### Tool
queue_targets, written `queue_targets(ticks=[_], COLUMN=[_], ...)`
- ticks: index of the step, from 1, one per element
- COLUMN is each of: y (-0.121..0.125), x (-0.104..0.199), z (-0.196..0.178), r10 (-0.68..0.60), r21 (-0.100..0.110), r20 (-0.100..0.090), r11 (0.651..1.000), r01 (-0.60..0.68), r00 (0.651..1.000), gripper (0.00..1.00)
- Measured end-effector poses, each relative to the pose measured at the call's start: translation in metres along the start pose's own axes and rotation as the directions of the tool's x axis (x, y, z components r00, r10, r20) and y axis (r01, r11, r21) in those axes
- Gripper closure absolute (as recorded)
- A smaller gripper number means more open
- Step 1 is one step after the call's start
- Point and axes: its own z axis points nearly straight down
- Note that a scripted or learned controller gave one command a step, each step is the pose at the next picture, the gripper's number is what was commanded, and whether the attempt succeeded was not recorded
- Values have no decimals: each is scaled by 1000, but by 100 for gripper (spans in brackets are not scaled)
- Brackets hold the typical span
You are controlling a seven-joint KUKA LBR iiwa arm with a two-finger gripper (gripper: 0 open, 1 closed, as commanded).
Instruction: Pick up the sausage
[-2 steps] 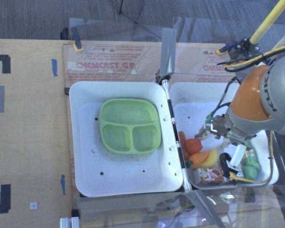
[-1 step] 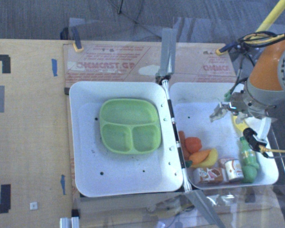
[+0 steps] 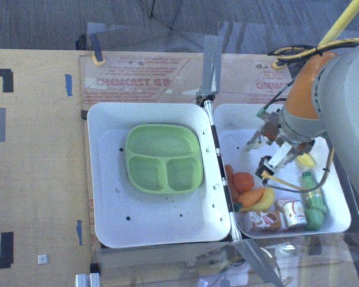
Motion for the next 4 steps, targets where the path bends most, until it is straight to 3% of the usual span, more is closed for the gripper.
queue_targets(ticks=[1, 2, 3, 4], y=[-24, -10, -34, -33], x=[-19, -44, -2, -3], z=[2, 2, 2, -9], r10=[394, 488, 81, 84], r21=[-6, -4, -7, -9], r20=[-6, -8, -3, -3], r11=[919, 873, 997, 996], r01=[-394, -488, -81, -84], r00=[919, 873, 997, 996], gripper=[0, 0, 0, 100])
